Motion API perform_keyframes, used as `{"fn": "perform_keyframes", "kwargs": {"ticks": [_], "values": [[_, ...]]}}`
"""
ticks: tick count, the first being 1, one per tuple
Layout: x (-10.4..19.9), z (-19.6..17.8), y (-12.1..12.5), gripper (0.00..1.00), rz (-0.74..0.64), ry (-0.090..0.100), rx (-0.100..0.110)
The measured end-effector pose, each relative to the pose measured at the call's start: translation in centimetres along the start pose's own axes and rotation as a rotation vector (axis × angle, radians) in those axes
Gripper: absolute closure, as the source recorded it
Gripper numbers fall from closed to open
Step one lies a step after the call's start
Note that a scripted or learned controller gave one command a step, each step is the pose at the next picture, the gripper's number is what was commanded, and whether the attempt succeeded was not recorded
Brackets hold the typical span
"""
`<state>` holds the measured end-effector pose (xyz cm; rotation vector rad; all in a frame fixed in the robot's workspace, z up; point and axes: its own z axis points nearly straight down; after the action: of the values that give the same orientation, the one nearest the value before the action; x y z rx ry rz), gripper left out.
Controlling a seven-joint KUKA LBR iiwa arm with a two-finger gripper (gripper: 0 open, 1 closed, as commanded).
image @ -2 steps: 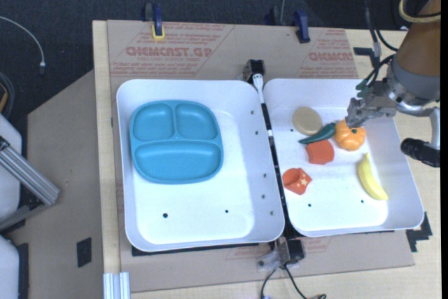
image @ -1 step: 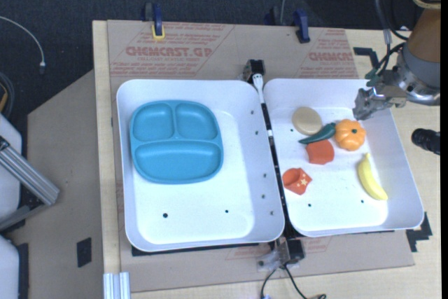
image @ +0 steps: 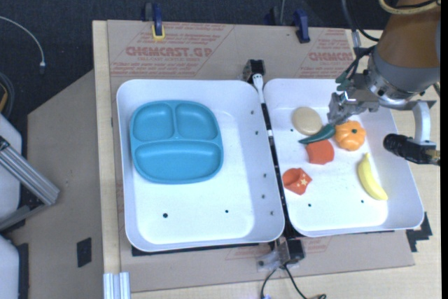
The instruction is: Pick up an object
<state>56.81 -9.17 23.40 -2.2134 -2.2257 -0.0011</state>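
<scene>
A grey robot arm with an orange band reaches in from the right over the right-hand shallow white bin [image: 399, 217]. Its gripper [image: 341, 108] hangs low above a tight cluster of small toy foods near the bin's top centre.

The main risk here is crowding. The small orange pumpkin-shaped toy [image: 350, 136] sits directly below and just right of the gripper, touching or nearly touching a dark green pepper-like piece [image: 316, 134] that runs left from it. A beige rounded potato-like toy [image: 306, 120] lies just left of the gripper, and a red block-shaped toy [image: 320, 152] sits just below the green piece. Coming straight down, the fingers could land on two items at once, push them apart, or pinch the rounded pumpkin off-centre so it squirts free.

Whether the fingers are open or closed cannot be told; they are dark and blend into the wrist hardware. Nothing can be seen held between them.

The likeliest target, the orange pumpkin, lies in the right bin's upper middle, just under the gripper and slightly towards the bin's right side. Easier, more isolated picks lie further off: a yellow plastic banana [image: 371, 177] near the right wall, and a red strawberry-like toy [image: 297, 180] near the bin's left edge.

The left white bin [image: 196, 217] holds a blue plastic divided plate [image: 176, 141], well apart from the arm. Both bins rest on a cardboard-covered counter [image: 105, 150].
</scene>
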Motion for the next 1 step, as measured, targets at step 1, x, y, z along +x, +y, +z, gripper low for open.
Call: {"fn": "perform_keyframes", "kwargs": {"ticks": [1], "values": [[5.25,-0.86,-1.12,1.0,0.0,0.0,0.0]]}}
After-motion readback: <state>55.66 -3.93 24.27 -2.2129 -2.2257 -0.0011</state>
